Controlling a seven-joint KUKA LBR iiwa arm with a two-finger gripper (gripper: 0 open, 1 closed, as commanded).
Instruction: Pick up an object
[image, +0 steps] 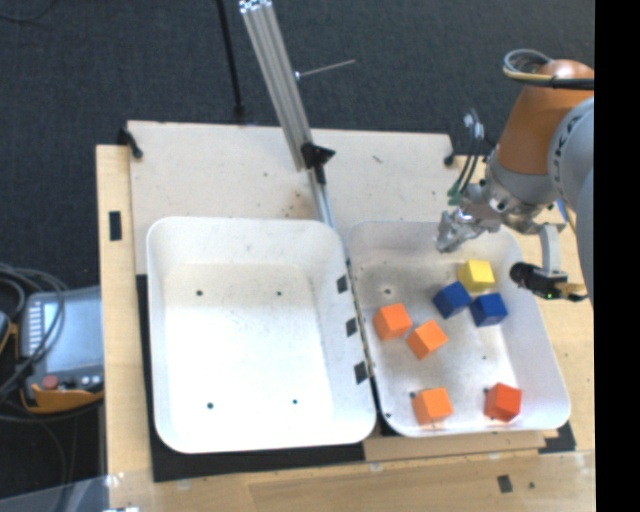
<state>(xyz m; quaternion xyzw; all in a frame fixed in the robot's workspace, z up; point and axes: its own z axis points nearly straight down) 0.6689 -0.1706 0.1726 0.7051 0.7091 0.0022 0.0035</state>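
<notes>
Left bin (250, 330) and right bin (535, 340) carry no legible writing. Arm (535, 130) enters from right; gripper (452, 236) hovers over right bin's far edge, finger state cannot be told. Just beside: yellow block (477, 274), two blue blocks (452, 298).

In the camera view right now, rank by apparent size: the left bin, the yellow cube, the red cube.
1. left bin, by far the largest.
2. red cube.
3. yellow cube. The cubes look nearly alike, so their order is unsure.
</notes>
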